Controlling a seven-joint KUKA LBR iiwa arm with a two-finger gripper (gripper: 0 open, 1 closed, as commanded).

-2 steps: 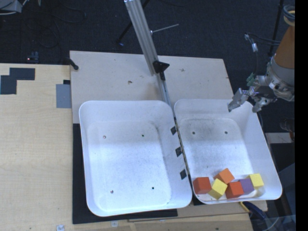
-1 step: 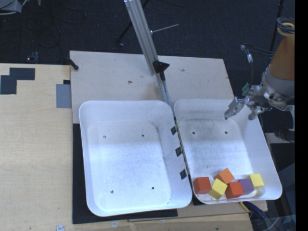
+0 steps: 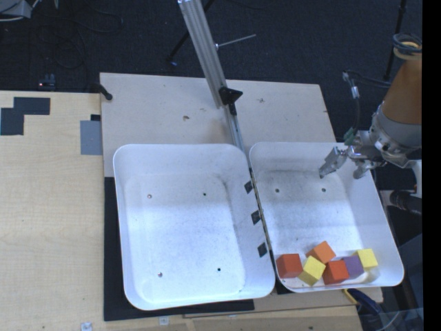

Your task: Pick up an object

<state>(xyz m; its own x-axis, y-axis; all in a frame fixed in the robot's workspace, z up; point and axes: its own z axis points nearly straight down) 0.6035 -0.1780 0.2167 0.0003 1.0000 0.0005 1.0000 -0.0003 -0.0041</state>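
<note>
coloured blocks point(image 3: 324, 262) huddle in the near corner of the right bin point(image 3: 303, 192). the gripper point(image 3: 344, 163) hangs at that bin's far right rim, fingers spread and holding nothing. better to descend on the yellow block point(image 3: 367, 258), which sits at the cluster's edge.

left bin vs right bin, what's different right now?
The right bin holds a cluster of coloured blocks in its near corner; the left bin shows only dark specks. The gripper hangs over the right bin's far edge, well away from the left bin. Both are shallow and white.
</note>
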